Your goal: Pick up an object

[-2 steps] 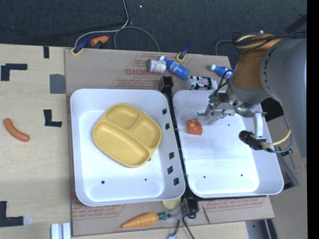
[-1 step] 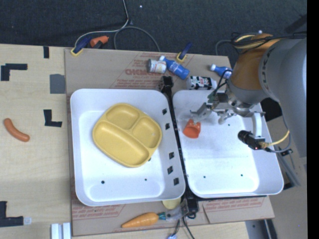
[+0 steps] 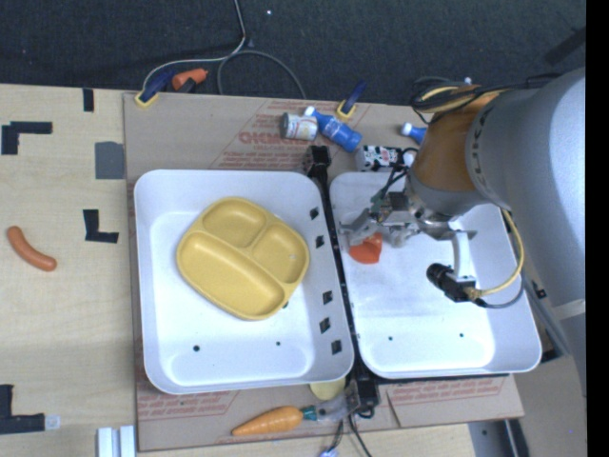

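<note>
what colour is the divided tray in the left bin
Yellow: the divided tray in the left bin, shown in the camera view.

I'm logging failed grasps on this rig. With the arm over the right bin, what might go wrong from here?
The small orange object lies close to the right white bin's left wall, so the gripper may strike the wall or pinch only an edge. A bad nudge could push it against the wall. The dangling yellow cable might also snag.
</note>
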{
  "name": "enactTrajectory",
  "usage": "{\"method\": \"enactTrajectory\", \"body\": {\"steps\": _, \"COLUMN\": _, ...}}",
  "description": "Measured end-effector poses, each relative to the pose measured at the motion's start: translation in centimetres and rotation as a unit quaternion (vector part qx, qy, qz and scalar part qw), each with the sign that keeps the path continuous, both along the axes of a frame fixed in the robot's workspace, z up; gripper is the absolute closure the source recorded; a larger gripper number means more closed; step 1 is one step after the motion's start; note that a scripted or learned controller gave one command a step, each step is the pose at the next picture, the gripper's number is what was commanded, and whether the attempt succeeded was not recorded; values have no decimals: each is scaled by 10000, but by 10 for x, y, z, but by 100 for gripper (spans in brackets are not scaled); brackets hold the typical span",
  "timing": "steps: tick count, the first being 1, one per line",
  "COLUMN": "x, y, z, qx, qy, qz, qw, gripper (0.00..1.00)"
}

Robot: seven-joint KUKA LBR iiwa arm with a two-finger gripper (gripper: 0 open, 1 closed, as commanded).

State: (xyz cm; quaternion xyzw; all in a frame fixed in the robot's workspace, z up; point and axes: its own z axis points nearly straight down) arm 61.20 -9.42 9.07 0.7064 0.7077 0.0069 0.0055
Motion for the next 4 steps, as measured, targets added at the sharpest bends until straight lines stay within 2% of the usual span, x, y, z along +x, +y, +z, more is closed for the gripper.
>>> {"method": "enactTrajectory", "body": {"steps": 1, "x": -10, "y": -31, "z": 0, "qx": 14, "qy": 29, "qz": 2, "qw": 10000, "gripper": 0}}
{"method": "enactTrajectory", "body": {"steps": 2, "x": 11, "y": -3, "z": 2, "qx": -30, "qy": 13, "qz": 3, "qw": 10000, "gripper": 0}}
{"method": "enactTrajectory", "body": {"steps": 3, "x": 10, "y": -7, "z": 2, "qx": -25, "qy": 21, "qz": -3, "qw": 10000, "gripper": 0}}
{"method": "enactTrajectory", "body": {"steps": 4, "x": -5, "y": -21, "z": -1, "qx": 2, "qy": 32, "qz": 3, "qw": 10000, "gripper": 0}}
